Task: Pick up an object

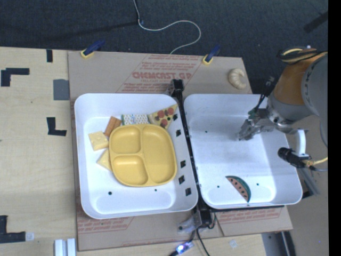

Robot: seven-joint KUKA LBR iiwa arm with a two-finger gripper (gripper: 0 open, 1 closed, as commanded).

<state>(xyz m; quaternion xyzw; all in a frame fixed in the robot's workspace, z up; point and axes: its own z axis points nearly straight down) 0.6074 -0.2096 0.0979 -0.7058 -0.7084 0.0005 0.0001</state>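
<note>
My gripper (246,132) hangs low over the right bin (213,111), near its upper right part, with nothing visible between its fingers. A watermelon slice toy (239,188) lies near the front edge of that bin, well below the gripper. In the left bin (88,105) a yellow divided plate (143,154) sits in the middle. Behind and to the left of it lie a pizza slice toy (165,115), a brown cracker (112,125), a pale square cracker (98,141) and a patterned piece (134,119).
The grey arm with its orange band (295,84) comes in from the right over the right bin's edge. A small beige object (238,78) lies on the cardboard behind the right bin. A white cable (170,28) loops across the dark floor at the back.
</note>
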